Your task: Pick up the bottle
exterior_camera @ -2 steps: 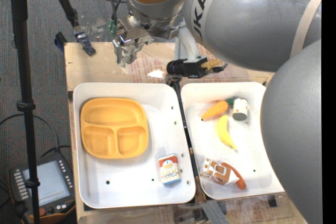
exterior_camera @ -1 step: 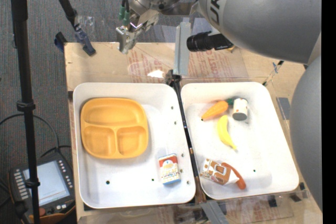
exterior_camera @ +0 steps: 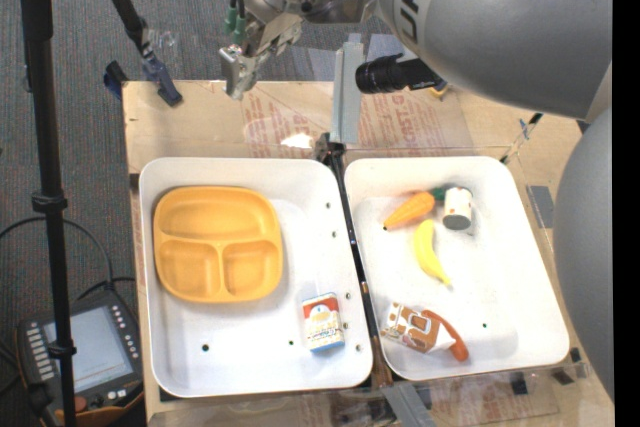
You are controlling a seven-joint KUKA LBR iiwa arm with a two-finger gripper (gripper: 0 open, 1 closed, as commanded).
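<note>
The big grey arm (exterior_camera: 500,5) looms nearest; its pincer (exterior_camera: 243,65), gape unclear, holds nothing. The small white bottle with dark cap (exterior_camera: 458,209) looks light, rigid, slick: grip mid-body.

A pale wooden bench (exterior_camera: 190,130) carries two shallow white plastic bins side by side, touching along their inner edges: the left bin (exterior_camera: 170,355) and the right bin (exterior_camera: 520,315). Faint reddish print, possibly a taped sheet (exterior_camera: 400,127), lies behind them.
</note>
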